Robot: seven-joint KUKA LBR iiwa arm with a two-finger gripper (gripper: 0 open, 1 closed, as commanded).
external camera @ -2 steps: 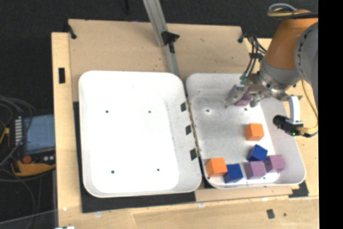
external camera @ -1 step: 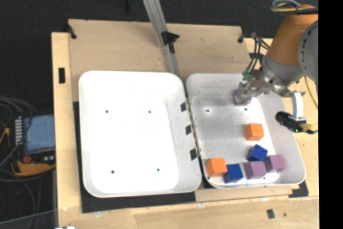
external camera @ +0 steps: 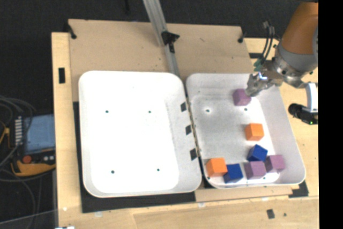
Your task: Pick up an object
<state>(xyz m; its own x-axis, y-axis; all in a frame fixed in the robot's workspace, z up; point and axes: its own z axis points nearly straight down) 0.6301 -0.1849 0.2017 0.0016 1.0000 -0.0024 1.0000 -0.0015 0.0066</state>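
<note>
The right bin [external camera: 214, 88] holds several small blocks. A purple block [external camera: 241, 97] lies near its far edge. An orange block [external camera: 254, 131] sits mid-right, and a blue block [external camera: 258, 153] lies below it. Along the near edge are an orange block [external camera: 216, 166], a blue block [external camera: 233, 172] and two purple blocks [external camera: 255, 169] [external camera: 276, 162]. My gripper [external camera: 256, 85] hangs just up and right of the far purple block, close to it. No block shows between its fingers.
The left bin [external camera: 134, 131] stands beside the right one. A slanted metal pole [external camera: 153, 2] rises from behind the bins. A blue box and cables [external camera: 37, 137] lie off the bench at the left.
</note>
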